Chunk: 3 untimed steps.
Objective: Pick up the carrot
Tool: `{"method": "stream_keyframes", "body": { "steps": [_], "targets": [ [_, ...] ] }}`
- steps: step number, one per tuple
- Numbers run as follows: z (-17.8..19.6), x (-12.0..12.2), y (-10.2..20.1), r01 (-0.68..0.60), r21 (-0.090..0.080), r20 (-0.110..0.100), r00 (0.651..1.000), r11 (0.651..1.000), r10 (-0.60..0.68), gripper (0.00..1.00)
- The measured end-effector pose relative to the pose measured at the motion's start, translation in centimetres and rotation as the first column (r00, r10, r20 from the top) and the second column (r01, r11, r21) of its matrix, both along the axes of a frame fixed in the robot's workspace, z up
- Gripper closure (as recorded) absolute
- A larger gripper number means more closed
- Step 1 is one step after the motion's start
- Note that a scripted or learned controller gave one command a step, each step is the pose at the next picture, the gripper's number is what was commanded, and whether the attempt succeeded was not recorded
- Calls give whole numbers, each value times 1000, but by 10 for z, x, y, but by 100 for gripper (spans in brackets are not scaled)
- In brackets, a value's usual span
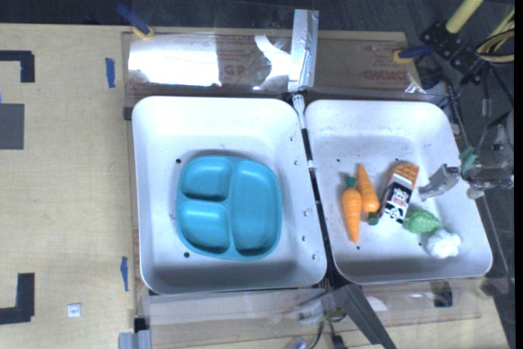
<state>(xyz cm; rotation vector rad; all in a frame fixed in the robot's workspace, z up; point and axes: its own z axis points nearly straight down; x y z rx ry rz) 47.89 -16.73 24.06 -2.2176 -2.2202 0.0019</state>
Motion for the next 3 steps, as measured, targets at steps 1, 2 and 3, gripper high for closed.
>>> {"method": "stream_keyframes", "body": {
  "steps": [1,2,3],
  "targets": [
    [-84,32,70,-166,2,-2,986,986,166,0],
    [-123,70,63,-241,-22,42,970,970,241,0],
    [-153,101,68,-394,-7,12,919,919,394,0]
  ]
}}
